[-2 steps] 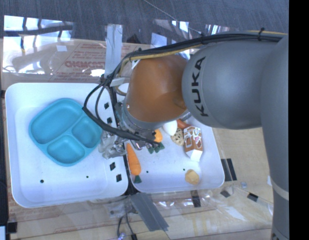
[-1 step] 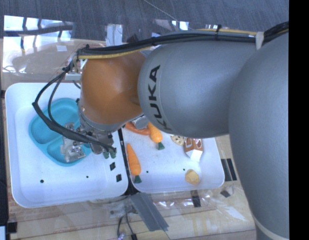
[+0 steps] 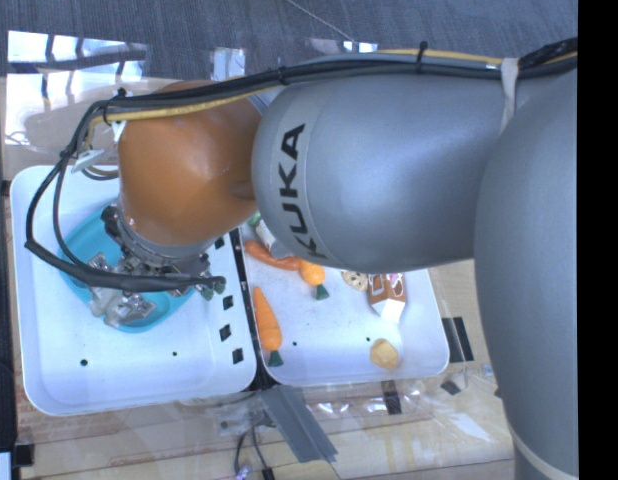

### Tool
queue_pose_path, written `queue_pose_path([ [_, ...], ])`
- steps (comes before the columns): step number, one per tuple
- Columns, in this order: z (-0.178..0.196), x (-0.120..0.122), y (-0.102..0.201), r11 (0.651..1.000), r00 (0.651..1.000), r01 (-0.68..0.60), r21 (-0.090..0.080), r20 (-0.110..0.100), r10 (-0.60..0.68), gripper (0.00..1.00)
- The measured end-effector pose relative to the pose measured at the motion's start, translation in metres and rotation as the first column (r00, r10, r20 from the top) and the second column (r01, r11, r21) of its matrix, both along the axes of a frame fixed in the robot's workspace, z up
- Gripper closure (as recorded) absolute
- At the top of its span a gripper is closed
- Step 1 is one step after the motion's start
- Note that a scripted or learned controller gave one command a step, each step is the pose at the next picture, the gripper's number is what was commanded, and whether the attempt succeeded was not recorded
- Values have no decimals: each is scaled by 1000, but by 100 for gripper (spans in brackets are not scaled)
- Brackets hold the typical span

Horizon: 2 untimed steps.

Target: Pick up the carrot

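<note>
Two white bins sit side by side on the bench. A carrot (image 3: 266, 320) lies in the right bin (image 3: 424, 353) against the divider; another carrot (image 3: 287, 262) lies behind it. The gripper (image 3: 129, 303) hangs over the left bin's (image 3: 49, 368) blue dish (image 3: 79, 258); whether it is clenched, I cannot tell. It should cross the divider and straddle the carrot's width.

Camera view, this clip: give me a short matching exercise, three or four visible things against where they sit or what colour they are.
Things:
1. carrot
2. tool
3. small yellow-brown piece
4. band above the wrist

Descriptions:
A. orange
B. near the right bin's front right corner
C. over the blue object in the left bin
D. lying in the right bin beside the divider

Pairs: 1-D, 2-C, 3-B, 4-A
</note>
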<state>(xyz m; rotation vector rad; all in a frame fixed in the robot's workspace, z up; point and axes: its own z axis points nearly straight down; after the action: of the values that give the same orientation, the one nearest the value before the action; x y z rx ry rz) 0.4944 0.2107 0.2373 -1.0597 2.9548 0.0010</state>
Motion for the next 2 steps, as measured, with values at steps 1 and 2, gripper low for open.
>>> queue_pose_path([
  [1,13,0,6,978,978,-209,0,0,209,100],
  [2,86,32,-9,843,843,-537,-2,3,537,100],
])
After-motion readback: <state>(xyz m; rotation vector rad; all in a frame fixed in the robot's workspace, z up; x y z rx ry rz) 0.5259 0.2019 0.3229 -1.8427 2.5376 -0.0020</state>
